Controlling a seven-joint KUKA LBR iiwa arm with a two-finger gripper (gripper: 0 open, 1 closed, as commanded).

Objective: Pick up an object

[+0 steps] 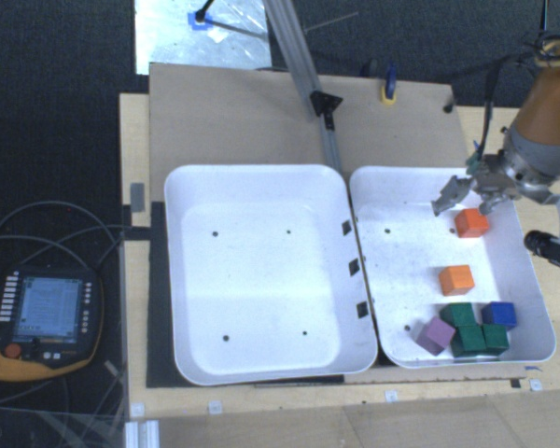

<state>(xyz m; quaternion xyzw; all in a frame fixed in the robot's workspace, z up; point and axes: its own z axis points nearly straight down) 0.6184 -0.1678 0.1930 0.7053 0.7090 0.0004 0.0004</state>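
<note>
My gripper (469, 203) hangs over the far right part of the right bin (392, 250), its fingers spread open. One finger (446, 198) points out to the left. A red-orange cube (470, 223) lies just below the fingertips, and I cannot tell if they touch it; it is not held. Further toward the front sits an orange cube (456, 279). In the bin's front right corner a purple cube (437, 334), a blue cube (499, 314) and three green cubes (463, 316) are bunched together.
The left bin (261, 269) adjoins the right one, joined by black clips (354, 266) along the shared rim. A slanted metal pole (294, 35) stands behind the bins. A teach pendant (42, 320) with cables lies on the floor at left.
</note>
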